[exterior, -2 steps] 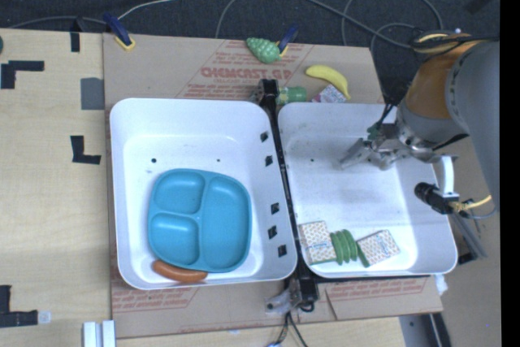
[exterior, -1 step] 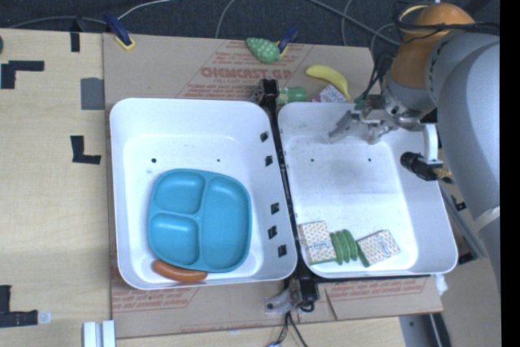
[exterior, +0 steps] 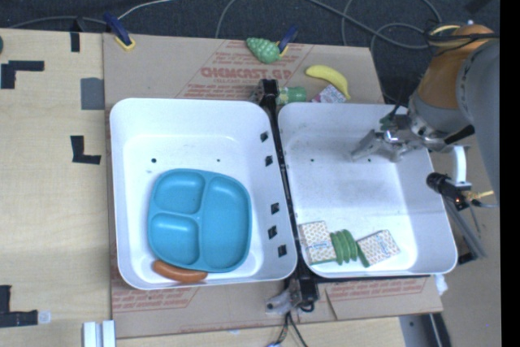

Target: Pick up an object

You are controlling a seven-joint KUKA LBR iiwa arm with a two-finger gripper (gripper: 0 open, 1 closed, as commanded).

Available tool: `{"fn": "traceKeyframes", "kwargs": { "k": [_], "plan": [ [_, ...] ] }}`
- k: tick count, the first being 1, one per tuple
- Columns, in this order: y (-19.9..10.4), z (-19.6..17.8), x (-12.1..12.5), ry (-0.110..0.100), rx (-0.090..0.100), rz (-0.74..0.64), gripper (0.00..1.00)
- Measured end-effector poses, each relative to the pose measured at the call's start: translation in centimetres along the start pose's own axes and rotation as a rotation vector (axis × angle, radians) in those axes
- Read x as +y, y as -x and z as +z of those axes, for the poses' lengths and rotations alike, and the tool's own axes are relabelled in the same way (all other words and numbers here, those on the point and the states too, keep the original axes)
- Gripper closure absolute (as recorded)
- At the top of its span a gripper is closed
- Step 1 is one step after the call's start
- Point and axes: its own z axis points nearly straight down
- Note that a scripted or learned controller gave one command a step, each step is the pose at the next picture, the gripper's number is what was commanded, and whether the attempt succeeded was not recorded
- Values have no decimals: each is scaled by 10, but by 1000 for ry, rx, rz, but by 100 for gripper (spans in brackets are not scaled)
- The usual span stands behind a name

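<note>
Fingers (exterior: 367, 145) of the grey gripper (exterior: 375, 147) spread open, empty, over the right white bin's (exterior: 357, 183) bare floor. Green ridged toy (exterior: 344, 246) lies well apart near the front wall, between two patterned packets. Cardboard-covered tabletop (exterior: 219, 73) underlies both bins.

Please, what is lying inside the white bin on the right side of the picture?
The right bin holds two patterned packets with a green ribbed item between them, all near its front wall. The gripper hovers over its far part, covering some floor there.

Bare floor across right bin (exterior: 422, 256), packets (exterior: 314, 240) along near wall
</note>
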Motion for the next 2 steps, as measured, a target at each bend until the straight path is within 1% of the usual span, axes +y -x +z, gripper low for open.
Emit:
{"fn": "traceKeyframes", "kwargs": {
  "k": [1, 2],
  "plan": [
    [-30, -1, 40, -4, 2, 0, 0],
    [-3, 1, 36, -5, 6, -1, 0]
  ]
}}
